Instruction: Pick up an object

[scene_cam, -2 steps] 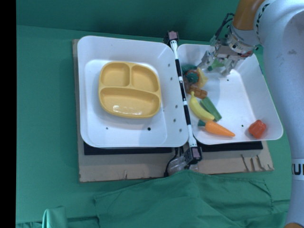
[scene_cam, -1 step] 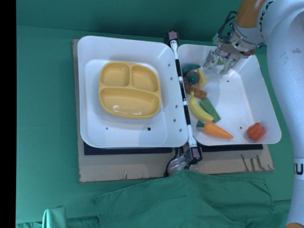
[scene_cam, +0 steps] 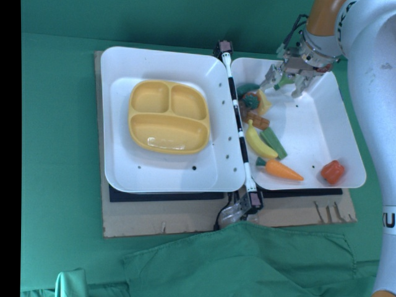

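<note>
The grey arm's two-finger gripper (scene_cam: 286, 81) hangs over the far part of the right shallow white bin (scene_cam: 322, 129), its fingers spread apart with something small and green showing between them; whether that piece is actually gripped cannot be told. The likely targets lie in a loose heap along that bin's left wall: a yellow plastic banana (scene_cam: 258, 142), a green pod-shaped toy (scene_cam: 273, 144), an orange toy carrot (scene_cam: 281, 170), and, well apart, a red toy pepper (scene_cam: 332, 172). The left bin (scene_cam: 117, 166) bears a yellow compartment tray (scene_cam: 168, 116). Because the toys touch and overlap, a descent may pinch two at once or nudge one aside.
</note>
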You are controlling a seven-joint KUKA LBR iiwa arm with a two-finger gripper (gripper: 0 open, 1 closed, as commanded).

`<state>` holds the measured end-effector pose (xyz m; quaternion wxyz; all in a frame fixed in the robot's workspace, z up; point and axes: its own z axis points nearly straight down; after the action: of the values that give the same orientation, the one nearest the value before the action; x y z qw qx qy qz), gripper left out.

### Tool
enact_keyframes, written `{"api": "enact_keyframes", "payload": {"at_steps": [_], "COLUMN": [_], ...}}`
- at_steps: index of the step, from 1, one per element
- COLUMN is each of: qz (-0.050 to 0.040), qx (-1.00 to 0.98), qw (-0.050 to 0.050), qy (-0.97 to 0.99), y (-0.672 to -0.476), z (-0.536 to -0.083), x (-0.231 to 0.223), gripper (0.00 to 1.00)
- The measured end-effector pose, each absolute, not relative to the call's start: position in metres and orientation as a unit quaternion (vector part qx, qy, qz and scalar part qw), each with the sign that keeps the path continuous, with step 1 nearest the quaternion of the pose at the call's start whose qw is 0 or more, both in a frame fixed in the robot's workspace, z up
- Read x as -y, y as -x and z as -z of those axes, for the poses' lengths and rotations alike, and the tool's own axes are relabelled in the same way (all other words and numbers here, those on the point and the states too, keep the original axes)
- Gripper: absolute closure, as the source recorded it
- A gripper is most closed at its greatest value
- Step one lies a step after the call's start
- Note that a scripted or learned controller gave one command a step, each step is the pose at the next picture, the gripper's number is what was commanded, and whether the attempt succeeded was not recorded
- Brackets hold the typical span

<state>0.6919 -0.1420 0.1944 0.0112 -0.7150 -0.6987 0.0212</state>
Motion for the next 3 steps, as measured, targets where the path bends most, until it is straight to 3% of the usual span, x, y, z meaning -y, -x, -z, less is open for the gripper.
{"api": "enact_keyframes", "payload": {"at_steps": [1, 2, 3], "qz": [-0.0159, -0.0178, -0.0018], "qx": [0.702, 0.7, 0.703], "qw": [0.012, 0.011, -0.002], "qy": [0.712, 0.714, 0.711], "y": [-0.692, -0.692, -0.64], "z": [-0.185, -0.197, -0.19], "x": [0.115, 0.116, 0.194], "gripper": [0.0, 1.0, 1.0]}}
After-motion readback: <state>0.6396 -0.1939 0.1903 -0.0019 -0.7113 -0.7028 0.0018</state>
